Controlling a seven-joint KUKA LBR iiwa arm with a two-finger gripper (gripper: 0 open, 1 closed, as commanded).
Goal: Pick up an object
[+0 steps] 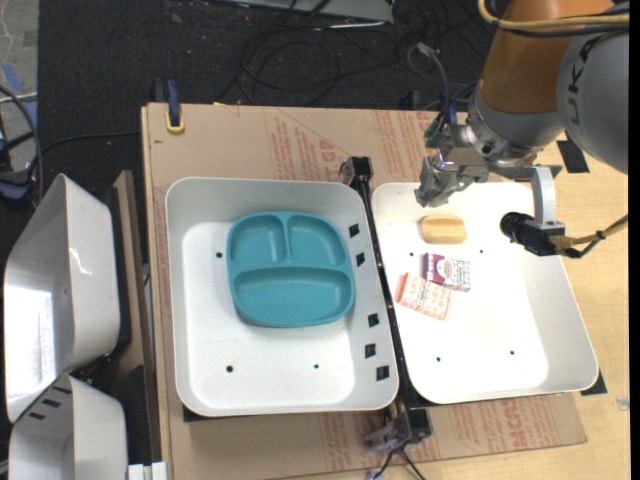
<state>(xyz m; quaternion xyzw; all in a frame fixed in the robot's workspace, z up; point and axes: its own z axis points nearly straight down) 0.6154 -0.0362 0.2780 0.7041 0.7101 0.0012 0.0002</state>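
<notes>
1. Gripper hangs at the upper part of the right bin, just above a tan block; how it is set I cannot tell from here.
2. Block lies in the bin's upper left, nothing gripping it.
3. Two small packets lie just below it, overlapping.
4. Teal tray sits in the left bin, mid-frame.

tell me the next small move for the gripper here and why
Probably a short straight descent onto the tan bread-like piece. The gripper hovers just above that piece's upper edge in the right bin, and nothing sits between its fingers. The two small cartons lie lower in the same bin, farther from it, so the tan piece looks like the nearest target.
</notes>
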